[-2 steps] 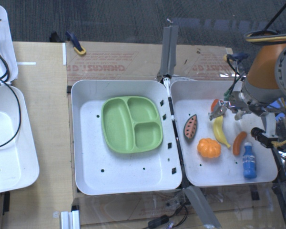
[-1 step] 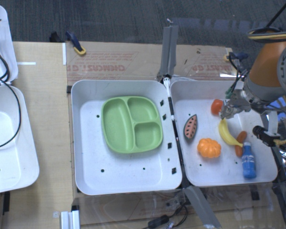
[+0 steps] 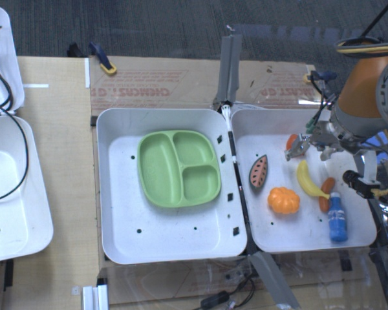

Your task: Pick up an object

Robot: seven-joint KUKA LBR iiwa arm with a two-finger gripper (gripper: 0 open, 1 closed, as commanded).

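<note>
The right bin (image 3: 271, 237) holds a watermelon slice (image 3: 258, 172), an orange round fruit (image 3: 284, 200), a yellow banana (image 3: 307, 179), a blue bottle (image 3: 337, 217) lying on its side and a small red-orange piece (image 3: 326, 194) between banana and bottle. Another red-orange item (image 3: 291, 141) lies near the bin's back. My gripper (image 3: 315, 148) hangs over the back of this bin, just above the banana's upper end, open with nothing between its fingers. The red-orange item sits just left of its left finger (image 3: 301, 146).
The left bin (image 3: 116, 231) carries a green three-compartment plate (image 3: 179, 167). A grey divider post (image 3: 229, 70) rises between the bins at the back. White trays (image 3: 13, 192) with a black cable stand at far left. A blue-yellow clamp (image 3: 102, 59) lies on the bench.
</note>
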